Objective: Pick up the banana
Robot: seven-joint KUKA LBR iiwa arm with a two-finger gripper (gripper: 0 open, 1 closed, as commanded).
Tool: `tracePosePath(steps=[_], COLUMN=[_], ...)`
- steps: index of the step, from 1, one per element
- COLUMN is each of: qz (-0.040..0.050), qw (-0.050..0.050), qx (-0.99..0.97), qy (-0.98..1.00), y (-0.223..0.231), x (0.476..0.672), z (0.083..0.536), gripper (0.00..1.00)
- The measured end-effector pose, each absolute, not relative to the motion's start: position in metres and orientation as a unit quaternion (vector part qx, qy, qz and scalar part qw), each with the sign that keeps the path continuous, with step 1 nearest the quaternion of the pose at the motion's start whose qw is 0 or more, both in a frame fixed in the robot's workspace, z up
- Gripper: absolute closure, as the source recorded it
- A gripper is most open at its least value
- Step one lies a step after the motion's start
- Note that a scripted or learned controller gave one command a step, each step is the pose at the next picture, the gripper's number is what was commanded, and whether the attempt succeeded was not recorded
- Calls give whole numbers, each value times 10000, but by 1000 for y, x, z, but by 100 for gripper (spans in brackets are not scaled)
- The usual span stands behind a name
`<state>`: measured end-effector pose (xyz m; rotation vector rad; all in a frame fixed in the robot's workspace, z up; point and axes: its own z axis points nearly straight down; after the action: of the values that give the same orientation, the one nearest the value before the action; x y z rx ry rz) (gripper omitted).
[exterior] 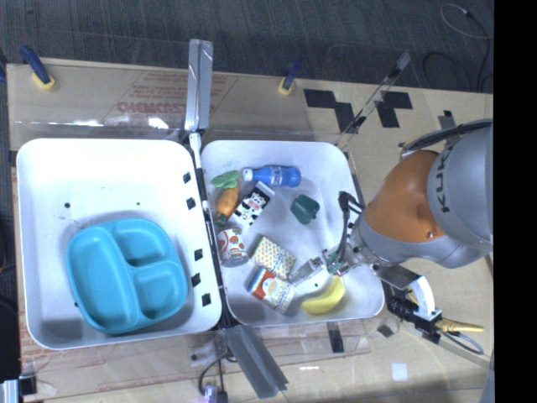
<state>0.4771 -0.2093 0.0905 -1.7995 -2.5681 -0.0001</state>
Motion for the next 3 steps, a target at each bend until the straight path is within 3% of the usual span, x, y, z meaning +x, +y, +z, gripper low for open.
tracePosePath(steps=[1, 2, 3], qz=[3, 4, -2], qw=[50, 50, 29], qx=[-5717, -5715, -5523], qy=[-8204, -8206, -8336], y=[-209, -209, -209], x=[477, 477, 477], z=[98, 98, 91], gripper=[100, 0, 0])
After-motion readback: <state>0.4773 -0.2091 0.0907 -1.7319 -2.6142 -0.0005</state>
